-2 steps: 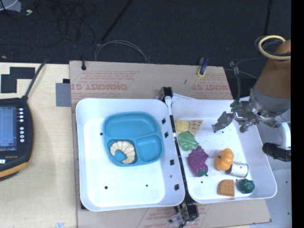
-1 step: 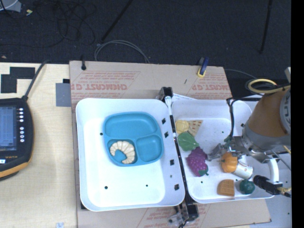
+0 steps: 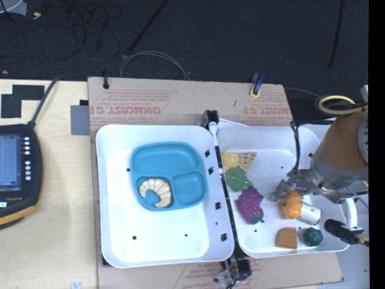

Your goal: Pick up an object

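Note:
The right bin (image 3: 274,161) holds several toy foods: a yellow piece (image 3: 230,159), a tan waffle-like piece (image 3: 247,159), a green leafy piece (image 3: 237,179), purple grapes (image 3: 249,203), a small orange fruit (image 3: 292,206), a white cylinder (image 3: 311,213), an orange-brown bread piece (image 3: 287,238) and a dark green ball (image 3: 311,236). My gripper (image 3: 290,193) hangs low in the right bin, right over the orange fruit and touching or nearly touching its top. The arm's body hides part of the bin's right side.
The left bin (image 3: 114,221) bears a blue divided plate (image 3: 171,161) with a croissant (image 3: 156,191) in one compartment. A black divider (image 3: 218,179) runs between the bins. A teach pendant (image 3: 17,167) lies at the far left of the bench.

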Controlling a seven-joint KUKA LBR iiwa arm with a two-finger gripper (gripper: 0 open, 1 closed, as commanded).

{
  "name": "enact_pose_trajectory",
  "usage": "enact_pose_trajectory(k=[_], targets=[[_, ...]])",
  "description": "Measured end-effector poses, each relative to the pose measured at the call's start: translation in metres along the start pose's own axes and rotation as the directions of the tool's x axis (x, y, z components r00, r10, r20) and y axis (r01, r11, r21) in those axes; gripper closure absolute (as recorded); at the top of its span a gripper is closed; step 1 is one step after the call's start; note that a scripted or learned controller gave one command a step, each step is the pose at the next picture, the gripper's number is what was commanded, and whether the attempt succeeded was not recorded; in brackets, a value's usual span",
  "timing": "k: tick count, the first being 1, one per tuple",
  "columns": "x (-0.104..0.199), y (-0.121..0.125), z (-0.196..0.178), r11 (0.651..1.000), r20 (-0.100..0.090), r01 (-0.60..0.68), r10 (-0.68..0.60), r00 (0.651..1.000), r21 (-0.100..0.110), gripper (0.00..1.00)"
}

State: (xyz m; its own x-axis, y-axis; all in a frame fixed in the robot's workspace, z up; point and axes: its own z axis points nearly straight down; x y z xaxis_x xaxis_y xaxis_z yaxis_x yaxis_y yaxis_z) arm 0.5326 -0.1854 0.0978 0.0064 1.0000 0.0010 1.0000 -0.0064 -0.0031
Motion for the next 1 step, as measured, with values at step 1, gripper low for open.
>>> enact_pose_trajectory(k=[1], targets=[[0.0961,0.0209,-0.0632,1.000,-0.003,0.016,-0.016,1.000,-0.006,1.00]])
